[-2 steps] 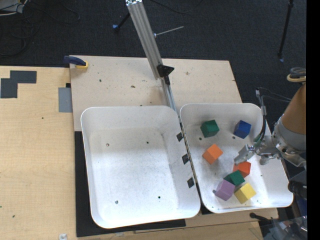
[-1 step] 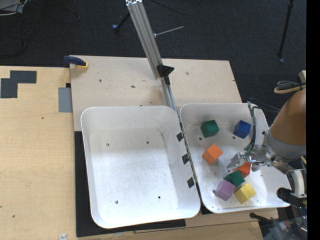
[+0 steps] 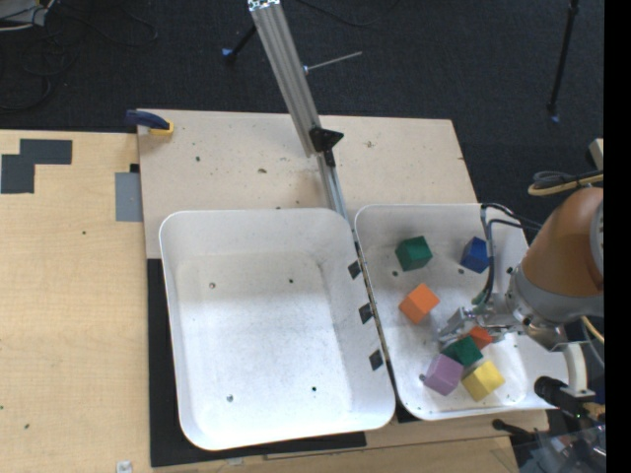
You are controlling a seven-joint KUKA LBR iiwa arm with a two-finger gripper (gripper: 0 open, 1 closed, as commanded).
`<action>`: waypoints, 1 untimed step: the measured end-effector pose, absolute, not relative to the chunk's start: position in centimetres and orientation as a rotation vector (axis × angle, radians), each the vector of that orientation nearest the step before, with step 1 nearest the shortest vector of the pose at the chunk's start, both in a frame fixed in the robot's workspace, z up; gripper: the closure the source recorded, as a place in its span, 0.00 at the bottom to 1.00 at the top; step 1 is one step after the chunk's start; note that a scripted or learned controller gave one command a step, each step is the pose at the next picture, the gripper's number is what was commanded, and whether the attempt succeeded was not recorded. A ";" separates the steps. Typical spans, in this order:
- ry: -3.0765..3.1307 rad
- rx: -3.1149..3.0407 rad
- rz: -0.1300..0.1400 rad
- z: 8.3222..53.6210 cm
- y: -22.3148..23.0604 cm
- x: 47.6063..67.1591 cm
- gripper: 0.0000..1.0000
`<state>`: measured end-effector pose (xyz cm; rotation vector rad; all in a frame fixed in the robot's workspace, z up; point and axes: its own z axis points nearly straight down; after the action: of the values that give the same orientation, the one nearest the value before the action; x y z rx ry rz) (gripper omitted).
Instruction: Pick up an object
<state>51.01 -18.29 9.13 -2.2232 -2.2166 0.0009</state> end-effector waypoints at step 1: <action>-2.208 -2.228 0.001 10.1 -18.3 50.9 1.00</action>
<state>50.94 -18.35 10.14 -2.2283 -2.2082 0.0007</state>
